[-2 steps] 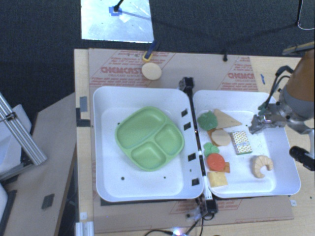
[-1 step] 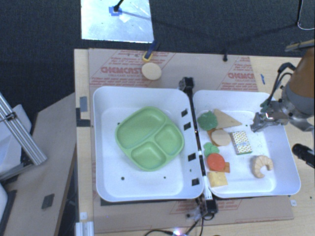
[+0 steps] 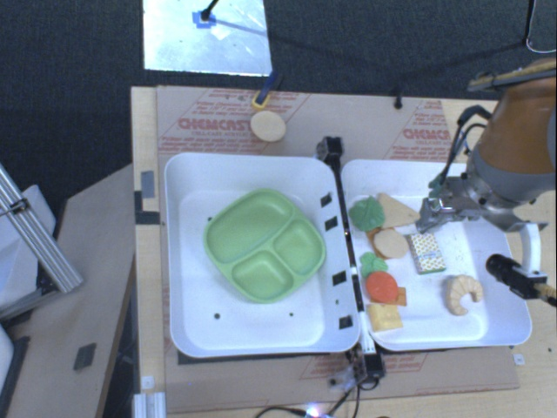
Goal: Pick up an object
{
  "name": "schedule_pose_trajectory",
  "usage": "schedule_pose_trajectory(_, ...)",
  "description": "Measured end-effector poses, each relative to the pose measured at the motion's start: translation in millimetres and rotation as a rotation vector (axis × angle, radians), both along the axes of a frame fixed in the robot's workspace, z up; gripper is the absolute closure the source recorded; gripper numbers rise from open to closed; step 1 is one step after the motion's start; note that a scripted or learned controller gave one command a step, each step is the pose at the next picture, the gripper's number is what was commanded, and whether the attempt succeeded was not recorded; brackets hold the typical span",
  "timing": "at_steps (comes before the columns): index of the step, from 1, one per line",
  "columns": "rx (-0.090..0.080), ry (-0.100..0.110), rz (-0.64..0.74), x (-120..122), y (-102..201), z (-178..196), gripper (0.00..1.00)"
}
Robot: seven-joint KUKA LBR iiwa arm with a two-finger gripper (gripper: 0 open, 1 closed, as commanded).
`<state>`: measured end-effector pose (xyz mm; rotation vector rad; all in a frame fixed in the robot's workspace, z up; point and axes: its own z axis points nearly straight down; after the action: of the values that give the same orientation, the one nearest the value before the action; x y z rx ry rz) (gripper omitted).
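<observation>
Camera view looked down at a slant on two white bins set side by side on a cardboard sheet. Nearest in the right bin lay a yellow square cracker, with a red tomato slice just behind it and a pale croissant off to the right. Farther back were a small green piece, a round tan cookie and a small patterned packet, whitish with fine green and tan specks, lying flat near the middle of the bin. Behind those sat a ruffled green lettuce leaf and a pale yellow cheese wedge. The gripper hung just above the packet's far end, beside the cookie; nothing showed between its fingers, and whether they were wide or narrow could not be told. The grey arm with its orange band came in from the right.

The left bin held a light green plate with three compartments, tilted slightly askew, nothing in it.

Beyond the bins, the cardboard bore red print reading CHEMCAST, repeated at left and right. A tan disc rested on it, and farther still lay a shiny metal sheet on dark carpet.
</observation>
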<state>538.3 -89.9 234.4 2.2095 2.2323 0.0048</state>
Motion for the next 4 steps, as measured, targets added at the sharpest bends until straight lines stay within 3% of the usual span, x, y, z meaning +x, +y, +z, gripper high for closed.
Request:
schedule_pose_trajectory(1,0.0,0.001,0.0,13.6,53.7,-7.2,1.0)
schedule_pose_trajectory(2,0.0,0.003,-0.003,-3.1,86.7,-11.7,1.0)
schedule_pose_trajectory(3,-0.001,0.0,-0.004,9.7,95.2,-1.4,1.0)
schedule_pose_trajectory(4,-0.002,0.003,-0.009,0.7,95.5,-18.8,1.0)
